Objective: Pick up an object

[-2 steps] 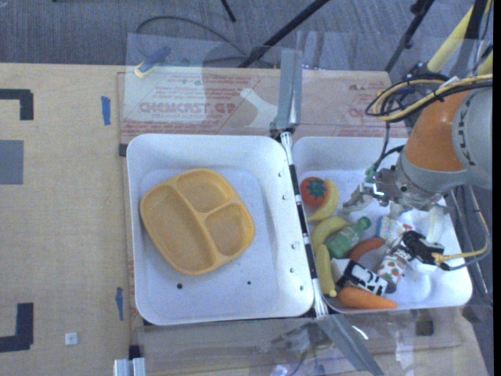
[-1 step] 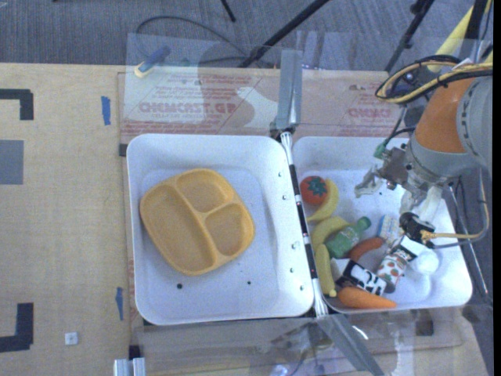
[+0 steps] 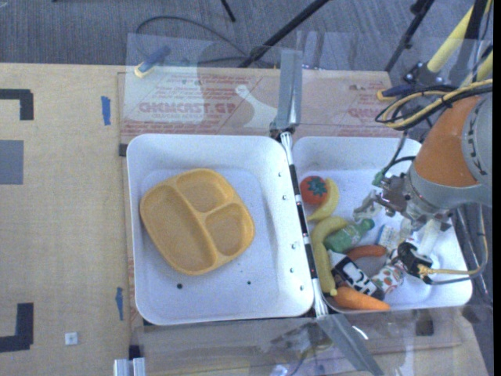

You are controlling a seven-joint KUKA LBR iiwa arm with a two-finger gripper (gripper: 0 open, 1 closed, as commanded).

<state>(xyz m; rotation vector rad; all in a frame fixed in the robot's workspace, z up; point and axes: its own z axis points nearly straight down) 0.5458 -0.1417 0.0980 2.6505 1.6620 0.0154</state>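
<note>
Gripper [image 3: 391, 202]: over the right bin [image 3: 458, 284], poised above its contents; whether it is released, clenched or grasping cannot be told. Just left of it: one green bottle [image 3: 350, 235], one yellow banana [image 3: 321, 249], one red tomato-like fruit [image 3: 315, 189]. Below it: one sausage [image 3: 366, 251], one carrot [image 3: 362, 299], one black-and-white item [image 3: 354, 276]. Far left, in the left bin [image 3: 149, 151]: one yellow three-compartment plate [image 3: 196, 220].
</note>
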